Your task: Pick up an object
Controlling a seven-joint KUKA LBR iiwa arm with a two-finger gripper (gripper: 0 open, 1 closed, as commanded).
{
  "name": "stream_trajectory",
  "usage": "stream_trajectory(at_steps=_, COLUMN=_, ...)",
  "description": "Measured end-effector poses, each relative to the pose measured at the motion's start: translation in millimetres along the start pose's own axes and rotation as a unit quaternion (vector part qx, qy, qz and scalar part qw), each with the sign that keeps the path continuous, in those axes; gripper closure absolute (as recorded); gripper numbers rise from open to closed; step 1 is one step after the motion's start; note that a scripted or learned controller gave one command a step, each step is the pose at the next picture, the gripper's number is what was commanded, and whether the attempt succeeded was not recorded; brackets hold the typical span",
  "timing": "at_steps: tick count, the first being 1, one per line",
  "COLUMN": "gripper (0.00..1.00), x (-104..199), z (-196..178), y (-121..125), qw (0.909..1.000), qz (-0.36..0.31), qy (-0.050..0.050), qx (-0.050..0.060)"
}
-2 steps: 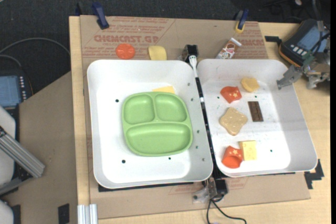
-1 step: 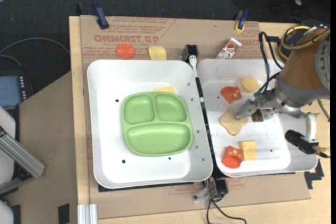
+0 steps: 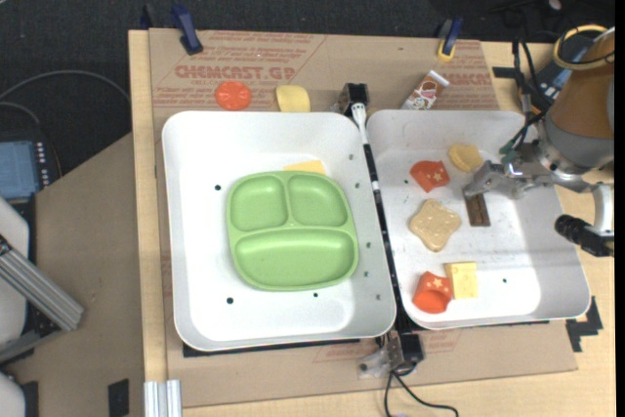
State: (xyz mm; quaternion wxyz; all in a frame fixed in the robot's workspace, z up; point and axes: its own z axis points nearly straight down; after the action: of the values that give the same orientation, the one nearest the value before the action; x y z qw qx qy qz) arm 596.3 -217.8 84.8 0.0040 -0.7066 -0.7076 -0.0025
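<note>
The grey arm with its orange band reaches in over the right-hand shallow white bin (image 3: 547, 293), and its metal two-finger gripper (image 3: 479, 200) hangs low over the bin floor. The fingers (image 3: 478, 210) point downward, seen as one dark brown stub; whether they are open or closed cannot be told, and nothing can be seen between them.

Just left of the fingers lies a beige toast-shaped piece (image 3: 434, 224), close beside them. Up and left of the fingers sits a red-orange chunk (image 3: 429, 175), and directly above them a small tan bun-shaped piece (image 3: 466, 156). Below the fingers, near the bin's front edge, a red wedge (image 3: 433, 292) touches a pale yellow block (image 3: 463, 279).

Well to the left of the fingers, the left-hand white bin (image 3: 195, 210) holds a green three-compartment plastic plate (image 3: 291, 229). A yellow slab (image 3: 305, 167) peeks out from behind the plate's far rim.
</note>
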Motion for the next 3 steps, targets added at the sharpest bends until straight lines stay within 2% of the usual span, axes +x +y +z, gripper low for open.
stream_trajectory(at_steps=1, gripper=1.0, x=-1.3, z=-11.5, y=0.3, qw=1.0, qz=-0.001, qy=-0.005, qx=-0.003)
stream_trajectory(at_steps=2, gripper=0.0, x=0.7, z=-10.5, y=0.3, qw=1.0, qz=-0.001, qy=-0.002, qx=-0.002)
stream_trajectory(at_steps=3, gripper=0.0, x=31.5, z=1.0, y=-32.3, qw=1.0, qz=0.001, qy=-0.003, qx=0.001)
